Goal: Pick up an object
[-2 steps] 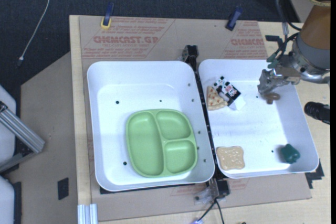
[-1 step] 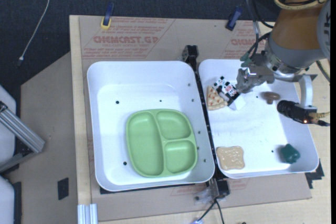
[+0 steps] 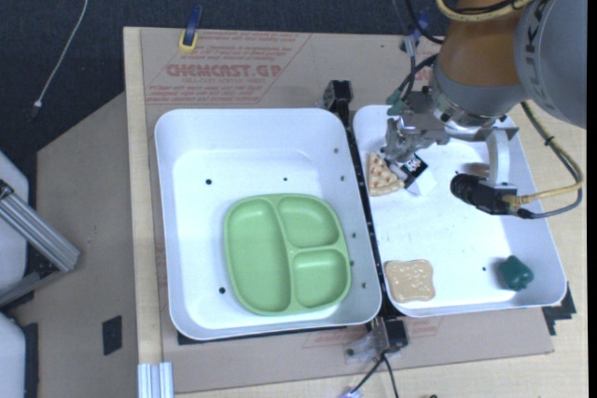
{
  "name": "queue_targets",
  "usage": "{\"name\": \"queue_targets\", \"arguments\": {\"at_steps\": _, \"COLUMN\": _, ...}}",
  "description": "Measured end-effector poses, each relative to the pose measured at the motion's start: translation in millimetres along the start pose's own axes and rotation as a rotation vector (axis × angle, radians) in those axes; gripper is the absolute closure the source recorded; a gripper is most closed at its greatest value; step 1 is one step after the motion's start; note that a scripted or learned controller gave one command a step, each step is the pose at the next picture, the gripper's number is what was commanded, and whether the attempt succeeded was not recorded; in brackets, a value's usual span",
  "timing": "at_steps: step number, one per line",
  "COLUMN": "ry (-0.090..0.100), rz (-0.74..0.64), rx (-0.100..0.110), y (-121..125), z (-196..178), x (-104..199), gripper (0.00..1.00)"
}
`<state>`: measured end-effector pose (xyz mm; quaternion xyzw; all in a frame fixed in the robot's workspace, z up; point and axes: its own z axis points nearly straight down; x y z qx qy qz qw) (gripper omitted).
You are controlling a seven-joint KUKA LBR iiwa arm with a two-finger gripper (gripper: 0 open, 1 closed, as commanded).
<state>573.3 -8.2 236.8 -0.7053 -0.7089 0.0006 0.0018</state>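
Observation:
My gripper [image 3: 403, 159] is low over the far left part of the right bin [image 3: 466, 242]. It hangs right beside a tan, dotted pizza-slice toy [image 3: 380, 174] that lies against the bin's left wall, and it seems to touch the toy's right edge. A toast-slice toy [image 3: 409, 280] lies at the bin's near left. At the near right corner sits a small dark green object [image 3: 514, 273]. The arm's orange band and grey wrist cover the bin's far right.
The left bin [image 3: 187, 200] holds a light green divided plate [image 3: 286, 252]. A black fitting [image 3: 478, 190] with a yellow cable hangs from the arm over the right bin's middle. A black clip [image 3: 337, 94] sits between the bins at the far edge.

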Motion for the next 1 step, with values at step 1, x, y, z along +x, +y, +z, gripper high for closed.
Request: {"name": "queue_targets", "arguments": {"at_steps": 1, "ry": 0.0, "rz": -0.001, "rx": -0.004, "y": 15.2, "z": 11.5, "x": 58.9, "gripper": 1.0}}
